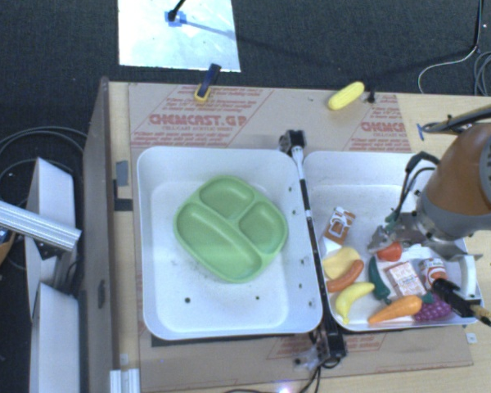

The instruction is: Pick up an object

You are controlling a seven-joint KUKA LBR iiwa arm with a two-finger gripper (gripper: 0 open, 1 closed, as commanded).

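Take the right-hand bin (pixel 356 170) as your landmark: it sits touching the left bin (pixel 159 219), which carries a green divided plate (pixel 231 228). The arm (pixel 466 178) reaches over the right bin's far-right side, and its gripper (pixel 390 237) hangs low near the middle of that bin. You cannot tell from this angle whether the gripper is wide or narrow, and nothing shows clearly held in it. Just below and touching the gripper's tip, toward the bin's near edge, lies a small red piece (pixel 389 252), probably the closest target; it looks rounded, glossy and mostly covered by the gripper. Nearer the bin's front wall you have an orange carrot (pixel 397 308), its long axis running left to right with a slight tilt, and a yellow banana (pixel 352 298) curving toward the bin's left wall. A red sausage (pixel 344 275) lies between the banana and a pale yellow piece (pixel 340 260). My guess is the coming move is a short drop straight down onto the red piece, with the crowded neighbours likely to get nudged.
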